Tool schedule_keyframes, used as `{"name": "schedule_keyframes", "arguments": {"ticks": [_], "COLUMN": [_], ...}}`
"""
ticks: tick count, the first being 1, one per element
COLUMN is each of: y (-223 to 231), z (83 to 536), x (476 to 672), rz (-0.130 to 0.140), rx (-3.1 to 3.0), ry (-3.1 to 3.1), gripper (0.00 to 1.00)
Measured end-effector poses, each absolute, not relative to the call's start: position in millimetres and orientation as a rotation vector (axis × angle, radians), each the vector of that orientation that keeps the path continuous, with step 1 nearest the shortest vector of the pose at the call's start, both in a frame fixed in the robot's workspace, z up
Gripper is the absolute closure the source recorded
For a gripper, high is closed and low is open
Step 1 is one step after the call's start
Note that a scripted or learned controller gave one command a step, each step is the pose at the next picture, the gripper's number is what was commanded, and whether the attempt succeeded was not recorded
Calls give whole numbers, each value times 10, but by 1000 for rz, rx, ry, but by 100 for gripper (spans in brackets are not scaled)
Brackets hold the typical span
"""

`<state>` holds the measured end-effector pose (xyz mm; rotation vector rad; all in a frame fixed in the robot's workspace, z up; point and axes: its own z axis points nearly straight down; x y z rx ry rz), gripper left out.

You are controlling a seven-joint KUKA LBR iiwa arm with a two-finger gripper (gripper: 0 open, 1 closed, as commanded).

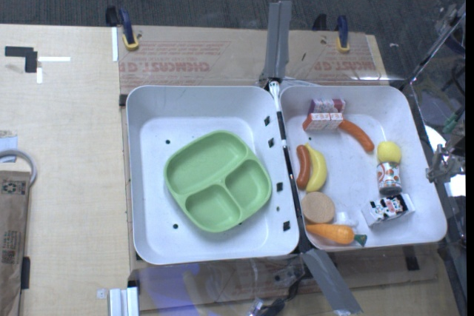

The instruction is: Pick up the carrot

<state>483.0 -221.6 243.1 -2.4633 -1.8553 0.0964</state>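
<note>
- The bench carries two shallow white bins side by side: the left bin (141,181) and the right bin (415,115), which meet along a central seam.
- The carrot (331,234) lies in the right bin, at its near edge towards the near-left corner. It rests roughly level, with the orange body pointing left and a small green stub at its right end.
- A round tan biscuit-like disc (319,207) sits just behind the carrot, touching or almost touching it.
- Further back along the bin's left side, a yellow banana (318,169) lies lengthwise with a red sausage (302,165) pressed against its left side.
- A small pink-and-white box (324,115) stands near the far wall. A second orange-red sausage (357,135) lies slanted just to its right.
- On the right side of the bin, a lemon (389,152), a small printed can (389,177) and a black-and-white carton (389,209) form a line from far to near, well apart from the carrot.
- The left bin holds a green divided plate (217,180) with three compartments, set at an angle near the bin's centre.
- Nothing grips or touches the carrot from above.
</note>
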Motion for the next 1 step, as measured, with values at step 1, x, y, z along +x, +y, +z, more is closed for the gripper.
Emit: {"name": "schedule_keyframes", "arguments": {"ticks": [1], "y": [-2123], "z": [2309], "x": [4940], "rz": [14], "rx": [-2698], "ry": [-1594], "gripper": [100]}}
